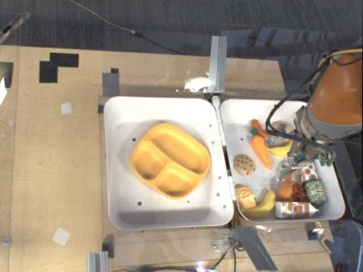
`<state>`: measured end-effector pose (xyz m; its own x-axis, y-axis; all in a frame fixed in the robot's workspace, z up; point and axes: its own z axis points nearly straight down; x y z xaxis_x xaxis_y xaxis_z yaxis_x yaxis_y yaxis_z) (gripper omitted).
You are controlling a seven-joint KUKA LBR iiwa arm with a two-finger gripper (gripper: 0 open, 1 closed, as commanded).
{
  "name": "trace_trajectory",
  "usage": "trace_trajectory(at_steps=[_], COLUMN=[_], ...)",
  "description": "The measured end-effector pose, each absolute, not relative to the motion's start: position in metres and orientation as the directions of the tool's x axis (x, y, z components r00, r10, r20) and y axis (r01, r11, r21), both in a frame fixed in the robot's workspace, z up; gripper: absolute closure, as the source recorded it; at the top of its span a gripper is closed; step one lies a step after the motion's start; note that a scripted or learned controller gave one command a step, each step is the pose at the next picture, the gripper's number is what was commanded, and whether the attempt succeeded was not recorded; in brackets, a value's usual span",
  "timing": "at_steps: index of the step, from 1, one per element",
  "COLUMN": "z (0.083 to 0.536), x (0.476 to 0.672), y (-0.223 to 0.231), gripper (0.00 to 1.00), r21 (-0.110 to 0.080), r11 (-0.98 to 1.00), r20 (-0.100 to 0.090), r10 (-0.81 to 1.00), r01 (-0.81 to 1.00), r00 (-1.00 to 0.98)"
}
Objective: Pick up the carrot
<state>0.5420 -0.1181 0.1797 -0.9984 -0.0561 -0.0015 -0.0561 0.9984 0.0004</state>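
Carrot [261,151] lies in the right bin [228,152], near its left-centre and slanting from upper left to lower right, with a cookie [244,164] just beside its lower end and a yellow banana [279,149] close on its right. The arm's gripper [296,162] hangs low over the clutter to the carrot's right, apart from it, and whether it is open or closed cannot be told. Likely a light, stiff, smooth-skinned toy, the carrot should be pinched across its thicker middle, where tapering sides are least apt to slip free.
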Motion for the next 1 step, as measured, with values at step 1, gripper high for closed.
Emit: trace_trajectory(at_steps=[1], z=[0.0923], x=[0.5746], y=[-0.1117], gripper=[0.0], r21=[-0.001], r11=[1.0], r20=[-0.013], r10=[-0.002], r01=[-0.002], r00=[-1.0])
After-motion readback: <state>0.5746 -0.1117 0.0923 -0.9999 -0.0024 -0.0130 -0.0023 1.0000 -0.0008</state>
